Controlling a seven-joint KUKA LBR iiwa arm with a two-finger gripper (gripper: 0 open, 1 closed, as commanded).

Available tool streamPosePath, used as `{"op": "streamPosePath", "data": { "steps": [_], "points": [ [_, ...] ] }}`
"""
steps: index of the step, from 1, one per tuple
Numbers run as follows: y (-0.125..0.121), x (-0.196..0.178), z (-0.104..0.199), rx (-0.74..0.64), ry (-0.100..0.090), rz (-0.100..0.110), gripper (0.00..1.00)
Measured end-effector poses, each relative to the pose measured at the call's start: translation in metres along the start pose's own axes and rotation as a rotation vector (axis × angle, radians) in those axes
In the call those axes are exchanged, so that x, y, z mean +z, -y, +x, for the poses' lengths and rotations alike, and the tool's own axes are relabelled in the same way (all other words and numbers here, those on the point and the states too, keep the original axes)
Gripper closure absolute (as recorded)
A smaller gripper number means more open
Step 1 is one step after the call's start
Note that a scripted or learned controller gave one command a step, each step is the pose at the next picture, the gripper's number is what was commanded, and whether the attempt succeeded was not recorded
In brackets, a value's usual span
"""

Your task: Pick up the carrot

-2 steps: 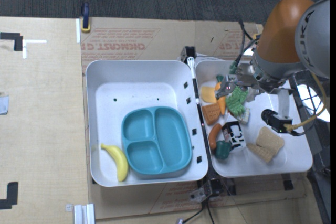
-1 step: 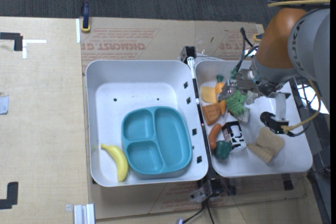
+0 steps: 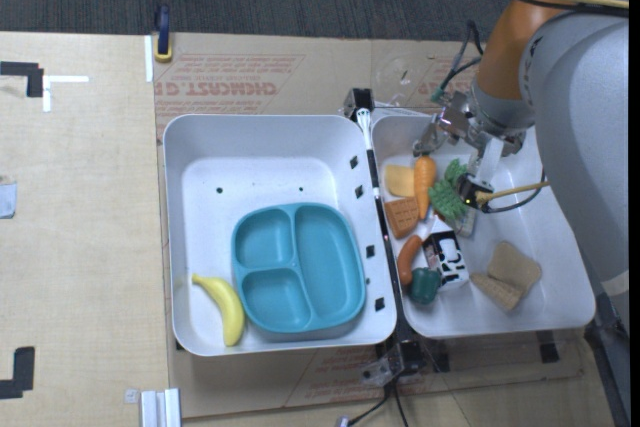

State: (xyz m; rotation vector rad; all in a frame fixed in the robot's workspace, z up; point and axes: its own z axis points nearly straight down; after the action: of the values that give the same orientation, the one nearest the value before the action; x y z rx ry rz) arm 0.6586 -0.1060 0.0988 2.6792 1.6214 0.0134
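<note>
The carrot (image 3: pixel 425 183) lies in the right bin (image 3: pixel 560 245) near its left wall. It is orange, pointing up and down in the view, with green leaves (image 3: pixel 451 196) spread to its right. My gripper (image 3: pixel 434 139) hangs just above the carrot's far end, close to it or touching it. The grey arm with its orange band (image 3: pixel 512 33) comes down from the upper right.
Around the carrot lie a yellow cheese wedge (image 3: pixel 399 180), an orange cracker (image 3: pixel 404 215), a sausage (image 3: pixel 407 258), a dark green piece (image 3: pixel 424 287), a black-and-white item (image 3: pixel 449 258) and bread pieces (image 3: pixel 509 273). The left bin (image 3: pixel 200 165) holds a teal divided plate (image 3: pixel 298 267) and a banana (image 3: pixel 226 306).
</note>
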Motion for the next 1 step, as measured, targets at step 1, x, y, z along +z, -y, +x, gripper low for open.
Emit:
{"op": "streamPosePath", "data": {
  "steps": [1],
  "points": [
    [-0.0013, -0.0107, -0.0015, -0.01, 0.006, -0.003, 1.0]
  ]
}}
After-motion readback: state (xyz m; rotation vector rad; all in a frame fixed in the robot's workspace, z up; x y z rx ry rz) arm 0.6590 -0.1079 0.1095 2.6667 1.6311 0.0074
